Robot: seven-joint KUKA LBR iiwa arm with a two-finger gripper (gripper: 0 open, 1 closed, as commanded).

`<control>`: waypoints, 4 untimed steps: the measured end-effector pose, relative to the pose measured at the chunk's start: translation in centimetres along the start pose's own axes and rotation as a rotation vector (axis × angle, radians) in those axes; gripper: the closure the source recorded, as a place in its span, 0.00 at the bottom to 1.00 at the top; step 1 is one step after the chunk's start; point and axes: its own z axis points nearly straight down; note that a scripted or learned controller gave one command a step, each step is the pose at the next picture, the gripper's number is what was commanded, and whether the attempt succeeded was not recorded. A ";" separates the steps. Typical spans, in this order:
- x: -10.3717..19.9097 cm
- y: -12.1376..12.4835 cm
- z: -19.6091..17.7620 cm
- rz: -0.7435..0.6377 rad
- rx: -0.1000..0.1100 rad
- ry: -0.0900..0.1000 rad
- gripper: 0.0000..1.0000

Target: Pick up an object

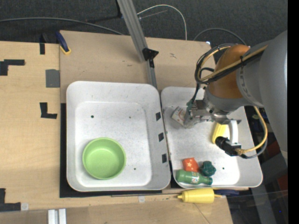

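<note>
My gripper (190,117) is low in the right bin (243,171), near its upper left part, under the grey arm and orange band. A small grey and silver object (176,115) lies right at the fingertips, touching or nearly touching them. The arm hides how the fingers stand around it. Near the bin's front edge lie a small orange piece (189,164), a dark green piece (207,168) and a green bottle-like object (192,177). A yellow object (219,133) rests beside the wrist.
The left bin (93,94) holds a light green bowl (104,158) in its front left corner. A yellow bottle (198,196) lies on the bench just outside the right bin's front edge. A slanted metal pole (135,27) stands behind the bins.
</note>
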 end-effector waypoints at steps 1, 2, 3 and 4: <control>-0.4 0.5 -4.4 0.002 -0.006 -0.001 1.00; -0.3 0.5 -9.4 0.001 -0.008 -0.001 1.00; 4.7 0.8 -9.9 -0.003 -0.003 0.001 1.00; 9.1 2.4 -10.5 -0.003 -0.004 0.001 1.00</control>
